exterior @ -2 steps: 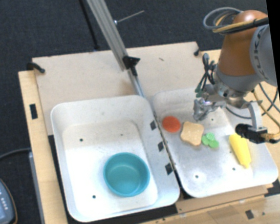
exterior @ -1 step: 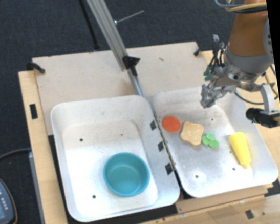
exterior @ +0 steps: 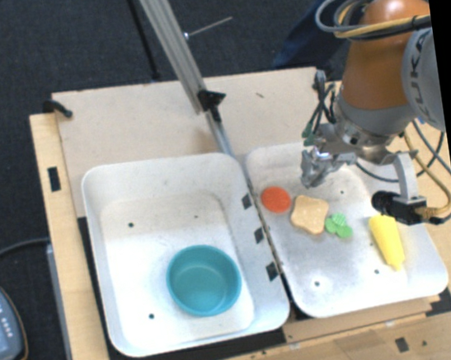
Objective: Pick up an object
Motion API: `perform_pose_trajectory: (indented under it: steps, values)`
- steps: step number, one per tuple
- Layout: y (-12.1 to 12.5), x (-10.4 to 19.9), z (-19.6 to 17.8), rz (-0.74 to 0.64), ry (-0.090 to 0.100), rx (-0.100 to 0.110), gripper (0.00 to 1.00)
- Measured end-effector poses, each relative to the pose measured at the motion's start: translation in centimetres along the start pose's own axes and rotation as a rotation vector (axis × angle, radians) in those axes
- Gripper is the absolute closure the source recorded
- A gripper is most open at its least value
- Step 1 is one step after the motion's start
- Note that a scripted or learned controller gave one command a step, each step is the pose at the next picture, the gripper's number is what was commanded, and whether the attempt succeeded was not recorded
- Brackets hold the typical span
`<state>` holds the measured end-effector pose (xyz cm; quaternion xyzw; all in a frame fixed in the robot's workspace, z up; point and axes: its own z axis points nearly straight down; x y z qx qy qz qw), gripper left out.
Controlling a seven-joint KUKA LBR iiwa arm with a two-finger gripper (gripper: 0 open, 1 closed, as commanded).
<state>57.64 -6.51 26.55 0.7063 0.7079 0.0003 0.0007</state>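
My gripper (exterior: pixel 314 171) hangs over the back part of the right bin (exterior: pixel 364 280), just up and right of a small orange round piece (exterior: pixel 276 199). A tan bread-like piece (exterior: pixel 309 214) lies in front of the gripper, with a small green item (exterior: pixel 338 226) touching its right side. A yellow corn-like object (exterior: pixel 387 240) lies near the bin's right side. Nothing shows between the fingers, and their spacing is unclear from this angle.
The left bin (exterior: pixel 127 189) holds a teal bowl (exterior: pixel 204 279) near its front. A slanted metal pole (exterior: pixel 184 64) rises from the bench behind the bins. Cables and a black fitting (exterior: pixel 400 207) hang off the arm above the right bin's right edge.
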Motion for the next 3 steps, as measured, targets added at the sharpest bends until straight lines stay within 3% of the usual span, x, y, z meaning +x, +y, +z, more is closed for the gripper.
perform_pose_trajectory:
  steps: [2, 3]
  values:
    - [-2.6, 9.4, -0.5, 0.0, 0.001, 0.001, 1.0]
    - [-3.7, 13.8, 1.4, 0.0, 0.001, 0.0, 1.0]
